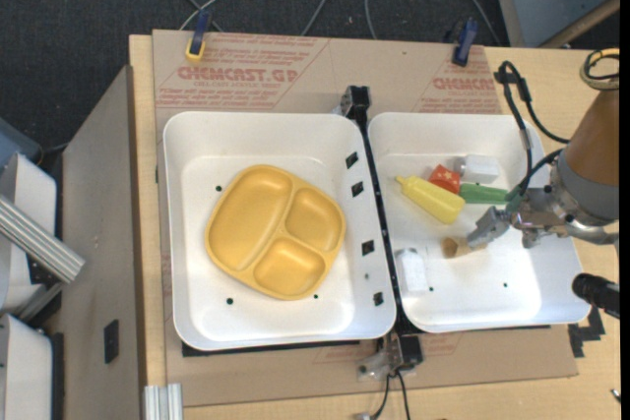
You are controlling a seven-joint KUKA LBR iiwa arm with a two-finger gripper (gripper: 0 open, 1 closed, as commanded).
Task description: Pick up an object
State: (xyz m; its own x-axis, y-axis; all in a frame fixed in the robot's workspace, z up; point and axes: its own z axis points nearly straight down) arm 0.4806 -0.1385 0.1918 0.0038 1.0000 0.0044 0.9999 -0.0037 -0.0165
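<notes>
In the right bin (512, 305) lie a yellow squeeze bottle (431, 198), a red piece (445, 177) behind it, a green stick (484, 195), a white block (480, 168), a clear white wrapper (410, 269) and a small brown lump (451, 248). My gripper (489, 228) hangs low at the bin's right side, its grey fingers pointing left toward the brown lump and ending just short of it. I see nothing held between them.
The left bin (187, 211) holds a yellow divided tray (275, 230). A black divider strip (370, 211) runs between the bins. Cables (522, 108) trail along the right bin's far right corner, and clamps (463, 41) sit on the cardboard behind.
</notes>
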